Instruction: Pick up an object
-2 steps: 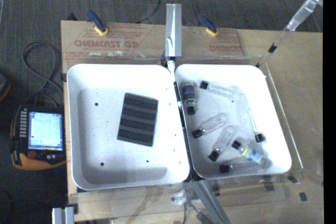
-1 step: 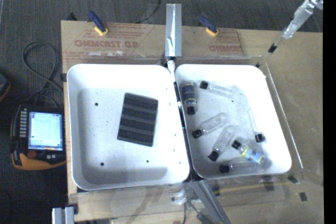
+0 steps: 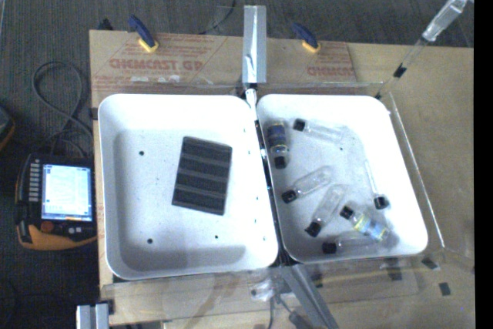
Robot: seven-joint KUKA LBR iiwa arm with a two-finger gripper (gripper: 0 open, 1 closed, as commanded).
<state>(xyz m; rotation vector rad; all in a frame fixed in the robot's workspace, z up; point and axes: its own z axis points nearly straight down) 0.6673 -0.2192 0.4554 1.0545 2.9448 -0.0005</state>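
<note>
A black ribbed rectangular pad (image 3: pixel 202 175) lies flat near the middle of the left bin (image 3: pixel 123 243). The right bin (image 3: pixel 404 166) holds several small clear vials with black caps. One vial (image 3: pixel 317 131) lies near the back, and two vials (image 3: pixel 306 185) (image 3: pixel 327 210) lie at a slant in the middle. A dark little bottle (image 3: pixel 276 141) rests against the left wall. More vials, one with a blue label (image 3: pixel 368 226), are clustered at the front right corner.
A metal strip (image 3: pixel 254 54) stands behind the seam between the bins. Two blue clamps (image 3: pixel 142 33) (image 3: pixel 304 36) hold the brown board. A thin clear rod (image 3: pixel 435 27) slants in at the top right. A teach pendant (image 3: pixel 58 200) lies on the floor at left.
</note>
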